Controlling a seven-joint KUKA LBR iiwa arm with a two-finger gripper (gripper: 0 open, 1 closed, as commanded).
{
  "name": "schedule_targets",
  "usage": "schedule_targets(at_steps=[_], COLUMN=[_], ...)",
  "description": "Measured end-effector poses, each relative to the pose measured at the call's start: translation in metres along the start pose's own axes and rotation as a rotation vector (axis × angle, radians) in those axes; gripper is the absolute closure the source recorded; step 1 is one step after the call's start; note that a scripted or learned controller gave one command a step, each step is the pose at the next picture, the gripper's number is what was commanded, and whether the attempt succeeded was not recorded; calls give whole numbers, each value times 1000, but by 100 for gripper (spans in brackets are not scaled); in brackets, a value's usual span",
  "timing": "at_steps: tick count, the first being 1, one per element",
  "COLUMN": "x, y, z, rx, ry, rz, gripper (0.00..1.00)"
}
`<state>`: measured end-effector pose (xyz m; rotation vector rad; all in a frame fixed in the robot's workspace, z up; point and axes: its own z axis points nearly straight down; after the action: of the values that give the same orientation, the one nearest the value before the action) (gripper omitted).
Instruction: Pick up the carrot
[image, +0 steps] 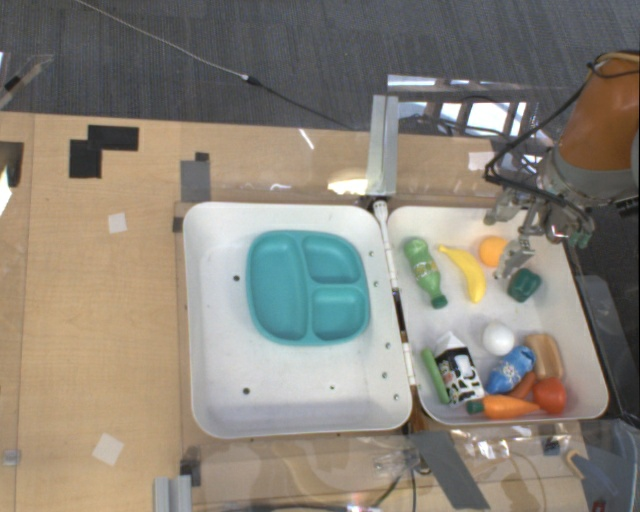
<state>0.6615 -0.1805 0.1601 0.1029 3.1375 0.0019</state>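
Orange and tapered, the plastic carrot (508, 406) lies at the near edge of the right-hand white bin (590, 330), its long axis running roughly left to right, touching a red round item (551, 396). I note the two-finger gripper (519, 255) hangs over the bin's far part beside a dark green object (524, 286), holding nothing; whether it is open I cannot tell. My judgement: it must travel toward the near edge, fingers set across the carrot.

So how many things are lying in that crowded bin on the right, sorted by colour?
Green: 3 – bottle, dark green piece, thin green stick
Orange: 2 – carrot, orange ball
Yellow: 1 – banana
White: 1 – white ball
Black-and-white: 1 – carton
Blue: 1 – blue item
Red: 1 – red item
Tan: 1 – bread-like piece
Total: 11
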Motion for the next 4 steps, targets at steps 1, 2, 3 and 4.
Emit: schedule_targets(at_steps=[1, 2, 3, 4], x=[-9, -6, -10, 38], y=[0, -11, -9, 3], z=[51, 67, 57, -111], rx=[6, 4, 5, 6], ry=[-9, 2, -19, -22], rz=[34, 62, 59, -91], gripper=[0, 0, 100, 100])
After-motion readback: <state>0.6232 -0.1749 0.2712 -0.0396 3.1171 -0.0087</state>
